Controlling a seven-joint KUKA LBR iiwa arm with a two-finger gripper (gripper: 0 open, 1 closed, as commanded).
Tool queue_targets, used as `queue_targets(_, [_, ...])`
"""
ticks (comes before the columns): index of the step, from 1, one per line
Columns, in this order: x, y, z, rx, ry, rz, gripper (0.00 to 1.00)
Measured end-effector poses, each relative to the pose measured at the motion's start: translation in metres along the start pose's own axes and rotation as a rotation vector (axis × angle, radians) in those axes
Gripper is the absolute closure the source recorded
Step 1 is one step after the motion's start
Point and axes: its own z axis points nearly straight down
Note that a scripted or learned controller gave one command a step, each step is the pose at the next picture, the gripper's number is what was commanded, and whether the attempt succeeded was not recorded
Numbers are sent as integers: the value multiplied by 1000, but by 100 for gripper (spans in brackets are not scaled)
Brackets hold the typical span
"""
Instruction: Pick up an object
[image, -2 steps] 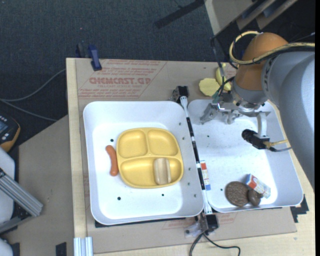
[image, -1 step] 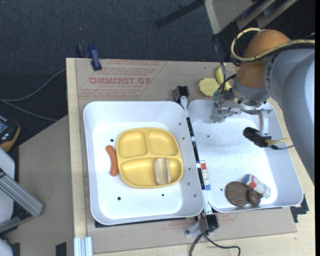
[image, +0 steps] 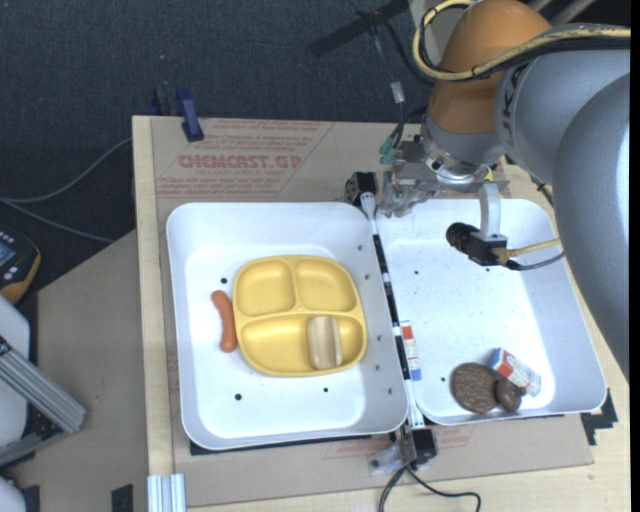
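My gripper (image: 398, 196) hangs over the far edge of the bins, right at the top of the divider between them, below the orange band (image: 480, 60) of the arm. Nothing shows in its grasp. In the right bin (image: 520, 290) a round brown cookie (image: 473, 387) lies at the near right, with a small brown piece (image: 509, 397) touching it and a red, white and blue packet (image: 516, 369) just behind. The left bin (image: 200, 250) bears an orange sausage (image: 226, 320) and a yellow divided plate (image: 290, 290), which has a tan bread piece (image: 323, 343) in its near-right compartment.
A black fitting with a yellow cable (image: 478, 243) sticks out from the arm over the far part of the right bin. The grey arm covers the bench's far right. A blue clip (image: 187, 113) sits at the cardboard's far left corner.
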Motion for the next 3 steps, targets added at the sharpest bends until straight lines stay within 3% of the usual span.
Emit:
queue_targets(1, [96,-7,-4,9,1,1,100])
queue_targets(2, [204,5,64,12,0,1,100])
queue_targets(3, [208,-30,85,2,-1,10,100])
